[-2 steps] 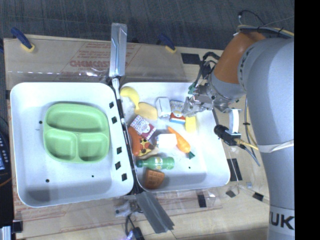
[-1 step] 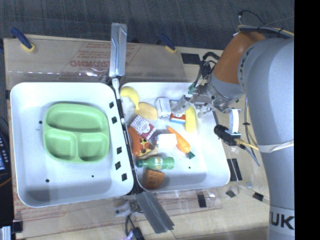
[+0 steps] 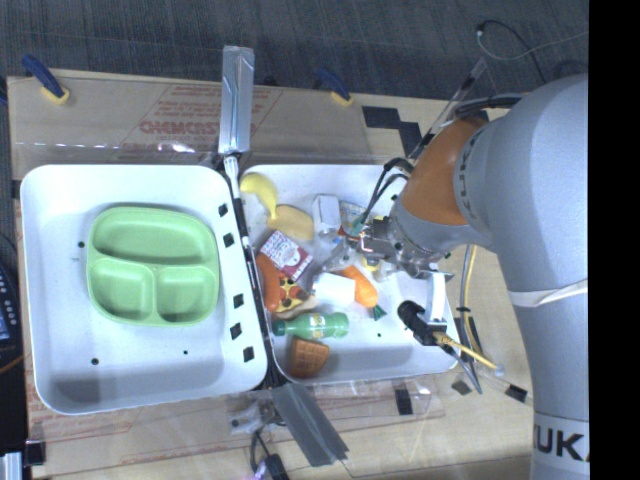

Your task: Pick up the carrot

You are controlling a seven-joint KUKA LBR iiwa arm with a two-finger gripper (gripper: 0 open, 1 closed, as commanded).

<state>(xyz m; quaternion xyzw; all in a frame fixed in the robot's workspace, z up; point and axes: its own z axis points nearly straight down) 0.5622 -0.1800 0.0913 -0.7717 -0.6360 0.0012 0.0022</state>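
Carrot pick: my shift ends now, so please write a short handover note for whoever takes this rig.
Gripper: low in the right bin, over the pile of toys; whether it grips anything cannot be told from this view.
Carrot: lies in the right bin, just below the gripper, next to a white block.
Nearby: banana, green bottle, waffle cone.
Left bin holds a green divided plate.
Done: the arm is above the carrot.
Left: a confirmed grasp, then the lift.
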